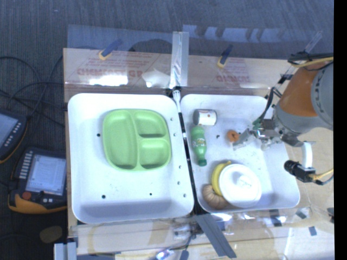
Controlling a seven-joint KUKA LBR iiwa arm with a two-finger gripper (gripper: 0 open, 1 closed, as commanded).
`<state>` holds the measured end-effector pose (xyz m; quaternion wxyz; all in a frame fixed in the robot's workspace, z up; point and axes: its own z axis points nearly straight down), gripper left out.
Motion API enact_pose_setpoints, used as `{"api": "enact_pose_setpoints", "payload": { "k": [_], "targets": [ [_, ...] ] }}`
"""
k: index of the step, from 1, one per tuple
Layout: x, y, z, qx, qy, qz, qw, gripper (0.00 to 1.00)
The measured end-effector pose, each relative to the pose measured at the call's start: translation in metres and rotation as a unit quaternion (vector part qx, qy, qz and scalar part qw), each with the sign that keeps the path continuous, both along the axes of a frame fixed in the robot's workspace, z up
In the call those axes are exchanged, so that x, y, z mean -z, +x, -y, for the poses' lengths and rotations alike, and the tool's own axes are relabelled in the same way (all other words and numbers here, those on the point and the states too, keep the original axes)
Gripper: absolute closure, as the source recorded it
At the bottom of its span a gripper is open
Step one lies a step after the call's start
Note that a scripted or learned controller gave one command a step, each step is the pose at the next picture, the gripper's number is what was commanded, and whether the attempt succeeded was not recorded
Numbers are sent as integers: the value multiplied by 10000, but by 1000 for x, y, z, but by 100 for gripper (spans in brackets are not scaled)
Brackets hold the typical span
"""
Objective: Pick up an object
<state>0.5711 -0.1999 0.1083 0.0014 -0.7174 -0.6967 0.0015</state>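
The right bin [282, 196] holds the loose objects. A green bottle [199, 144] lies along its left wall, with a small white can [205, 117] on its side just above it. A small orange piece [233, 136] rests near the bin's middle. My gripper [248, 136] hangs low over the bin, just right of the orange piece, at the end of the grey arm with the orange band [301, 93]. Nothing shows between its tips. At the front sits a white round bowl [242, 184] with a yellow banana [217, 176] curled against its left side and a brown bun [212, 196] below.
The left bin [87, 199] carries a green divided plate [136, 138]. A metal divider [179, 58] stands at the back between the bins. A black cable fitting [297, 169] hangs off the arm over the right bin's right rim.
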Motion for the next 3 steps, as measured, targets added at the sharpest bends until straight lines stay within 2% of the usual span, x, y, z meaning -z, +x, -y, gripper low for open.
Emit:
{"api": "enact_pose_setpoints", "payload": {
  "k": [1,2,3],
  "targets": [
    [19,58,-2,-58,-8,60,10000,0],
    [9,59,-2,-66,-23,75,9999,100],
    [-87,68,-35,947,-17,14,9955,100]
  ]
}}
